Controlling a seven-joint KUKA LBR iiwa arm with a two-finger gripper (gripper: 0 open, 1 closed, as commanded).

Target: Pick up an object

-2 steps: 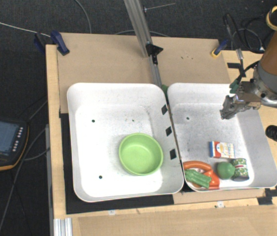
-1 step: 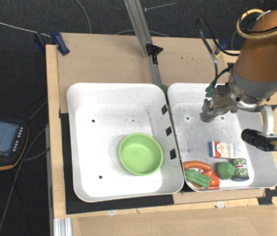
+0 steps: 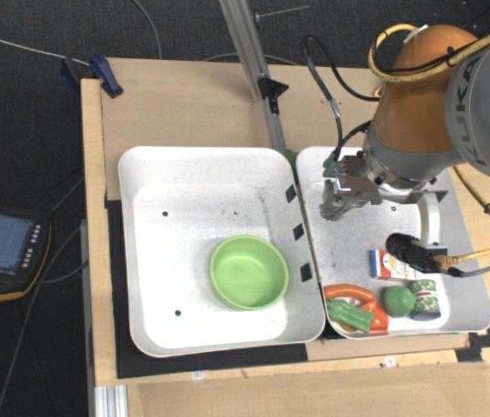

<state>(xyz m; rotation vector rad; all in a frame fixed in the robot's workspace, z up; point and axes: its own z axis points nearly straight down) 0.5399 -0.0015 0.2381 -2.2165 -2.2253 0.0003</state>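
Over the far left part of the right bin point(image 3: 475, 259) hangs the gripper point(image 3: 334, 205), pointing down above bare floor; whether its jaws stand wide or narrow cannot be told. Along that bin's near edge lie an orange and green toy point(image 3: 354, 309), a green ball point(image 3: 397, 301) and a small carton point(image 3: 386, 264), while a green bowl point(image 3: 248, 272) sits in the left bin point(image 3: 167, 189)

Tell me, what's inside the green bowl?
The green bowl in the left bin shows just its smooth green inside, with nothing lying in it. Whatever is underneath the bowl is covered, so that can't be seen.
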